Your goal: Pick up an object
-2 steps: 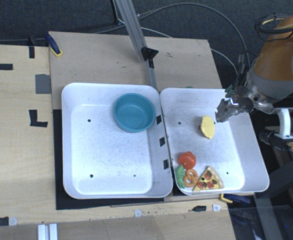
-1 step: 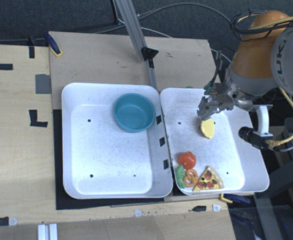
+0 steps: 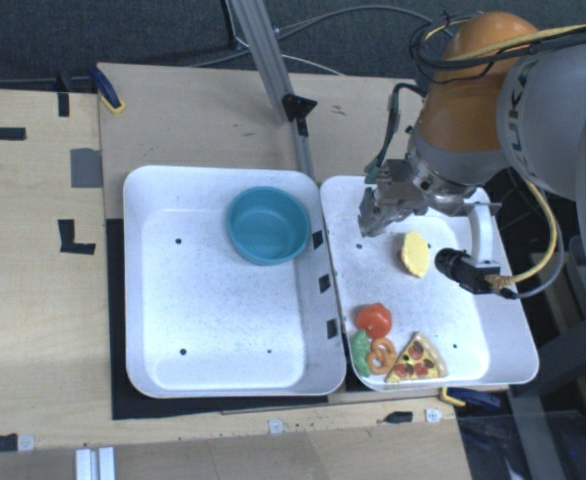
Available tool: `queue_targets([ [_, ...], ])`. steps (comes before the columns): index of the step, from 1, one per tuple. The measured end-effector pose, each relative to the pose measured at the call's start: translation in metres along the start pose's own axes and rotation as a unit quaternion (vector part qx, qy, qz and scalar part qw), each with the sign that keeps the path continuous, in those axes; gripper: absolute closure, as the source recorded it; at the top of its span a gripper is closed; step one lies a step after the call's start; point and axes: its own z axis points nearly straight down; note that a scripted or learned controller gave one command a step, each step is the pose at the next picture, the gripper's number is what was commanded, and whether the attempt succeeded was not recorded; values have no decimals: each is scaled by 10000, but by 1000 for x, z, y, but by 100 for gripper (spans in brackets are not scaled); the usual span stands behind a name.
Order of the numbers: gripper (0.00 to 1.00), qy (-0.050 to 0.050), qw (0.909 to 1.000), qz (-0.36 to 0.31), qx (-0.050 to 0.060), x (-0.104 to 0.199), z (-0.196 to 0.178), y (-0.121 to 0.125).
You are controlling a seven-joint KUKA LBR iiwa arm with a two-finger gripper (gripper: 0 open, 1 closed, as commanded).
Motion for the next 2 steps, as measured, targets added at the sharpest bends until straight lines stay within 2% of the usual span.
queue_targets([
  [1, 100, -3, 10000, 1, 5, 57, 13, 6],
  [2, 100, -3, 10000, 0, 6, 116, 27, 1],
])
